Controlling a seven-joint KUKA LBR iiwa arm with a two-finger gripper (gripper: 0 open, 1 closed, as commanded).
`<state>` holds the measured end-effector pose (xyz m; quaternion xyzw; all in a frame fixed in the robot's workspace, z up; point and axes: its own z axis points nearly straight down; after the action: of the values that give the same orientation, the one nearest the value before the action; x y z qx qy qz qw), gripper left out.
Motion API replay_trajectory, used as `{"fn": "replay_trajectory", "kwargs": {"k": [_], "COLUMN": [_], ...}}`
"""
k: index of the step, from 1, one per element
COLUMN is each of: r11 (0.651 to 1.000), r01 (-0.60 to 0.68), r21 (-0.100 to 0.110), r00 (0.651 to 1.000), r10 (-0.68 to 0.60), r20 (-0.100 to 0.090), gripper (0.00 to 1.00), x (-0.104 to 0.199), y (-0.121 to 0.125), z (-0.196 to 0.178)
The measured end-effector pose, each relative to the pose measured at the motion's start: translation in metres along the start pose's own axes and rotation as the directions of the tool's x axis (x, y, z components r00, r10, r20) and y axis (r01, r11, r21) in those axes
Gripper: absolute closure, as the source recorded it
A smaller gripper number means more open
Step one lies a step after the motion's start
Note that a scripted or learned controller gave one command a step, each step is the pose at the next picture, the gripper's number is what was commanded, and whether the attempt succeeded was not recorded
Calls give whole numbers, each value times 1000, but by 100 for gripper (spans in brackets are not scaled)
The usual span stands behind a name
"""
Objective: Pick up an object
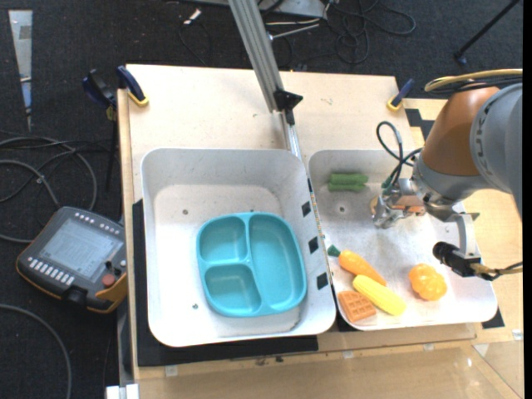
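While the gripper hangs low over the right bin, I cannot tell how its jaws stand. The green piece lies just up-left of the jaws; the carrot, corn cob and waffle lie below them, the orange fruit down-right. The blue tray sits well left.

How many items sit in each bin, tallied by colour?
Left bin:
Teal divided tray: 1

Right bin:
Green piece: 1
Orange: 3 (carrot, waffle, round fruit)
Yellow corn: 1

Total: 6
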<state>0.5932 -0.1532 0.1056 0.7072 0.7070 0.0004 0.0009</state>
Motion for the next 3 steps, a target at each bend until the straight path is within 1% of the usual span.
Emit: {"fn": "replay_trajectory", "kwargs": {"k": [1, 2, 3], "r11": [1000, 1000, 1000], "r01": [2, 4, 3], "r21": [-5, -6, -2], "r00": [1000, 1000, 1000], "r10": [-2, -4, -3], "r20": [1, 1, 0], "gripper": [100, 100, 100], "x": [-4, 6, 6], "y": [7, 8, 9], "z": [-62, -112, -130]}}
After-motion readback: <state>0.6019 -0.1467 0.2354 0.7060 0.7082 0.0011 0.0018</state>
